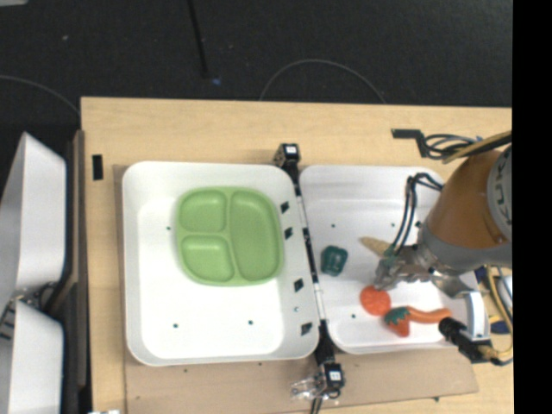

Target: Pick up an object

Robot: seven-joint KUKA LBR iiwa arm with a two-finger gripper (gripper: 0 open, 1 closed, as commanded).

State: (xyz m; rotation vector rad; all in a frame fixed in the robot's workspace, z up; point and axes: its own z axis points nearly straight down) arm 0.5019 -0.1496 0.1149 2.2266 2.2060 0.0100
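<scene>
In the right bin (pixel 362 192) lie a small teal object (pixel 334 260), a round orange-red object (pixel 373 301) and an orange carrot-like toy with a green and red end (pixel 414 317). A tan flat piece (pixel 373 246) sticks out beside the arm. My gripper (pixel 390 274) hangs low over the bin, just above and right of the round orange-red object. The wrist hides its fingertips.
The left bin (pixel 147 317) holds a green divided plate (pixel 230 235) in its upper half. Black clips run along the divider (pixel 304 257) between the bins. Cables (pixel 440 145) trail over the bench at the upper right.
</scene>
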